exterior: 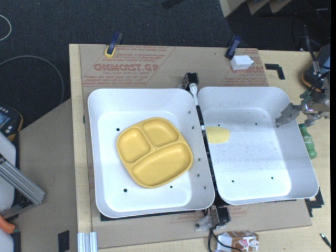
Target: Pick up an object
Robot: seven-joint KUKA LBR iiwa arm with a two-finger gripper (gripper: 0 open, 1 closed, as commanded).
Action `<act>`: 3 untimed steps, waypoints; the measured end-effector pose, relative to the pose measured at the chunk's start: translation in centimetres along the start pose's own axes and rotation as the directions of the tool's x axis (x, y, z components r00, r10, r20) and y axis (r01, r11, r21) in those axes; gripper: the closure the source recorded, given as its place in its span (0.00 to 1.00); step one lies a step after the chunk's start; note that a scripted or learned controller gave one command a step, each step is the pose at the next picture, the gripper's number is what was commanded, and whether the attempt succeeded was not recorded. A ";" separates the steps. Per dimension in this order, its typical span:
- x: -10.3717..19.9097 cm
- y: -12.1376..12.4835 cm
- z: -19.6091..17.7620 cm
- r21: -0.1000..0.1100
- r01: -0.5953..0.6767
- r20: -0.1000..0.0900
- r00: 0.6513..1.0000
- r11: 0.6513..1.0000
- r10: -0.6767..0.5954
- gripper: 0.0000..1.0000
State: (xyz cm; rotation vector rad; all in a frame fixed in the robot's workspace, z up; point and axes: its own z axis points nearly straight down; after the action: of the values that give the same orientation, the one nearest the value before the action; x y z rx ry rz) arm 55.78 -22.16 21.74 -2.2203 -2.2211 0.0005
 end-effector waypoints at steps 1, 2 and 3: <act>3.1 -6.8 -13.6 -0.016 0.002 0.005 1.000 1.000 -0.002 0.00; 3.9 -7.9 -32.7 -0.021 0.002 0.008 1.000 1.000 -0.002 0.00; 3.9 -7.8 -32.9 -0.008 0.002 0.005 1.000 1.000 -0.002 1.00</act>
State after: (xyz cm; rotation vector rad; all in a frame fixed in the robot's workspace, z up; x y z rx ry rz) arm 48.01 -18.26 54.64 -2.2246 -2.2297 -0.0028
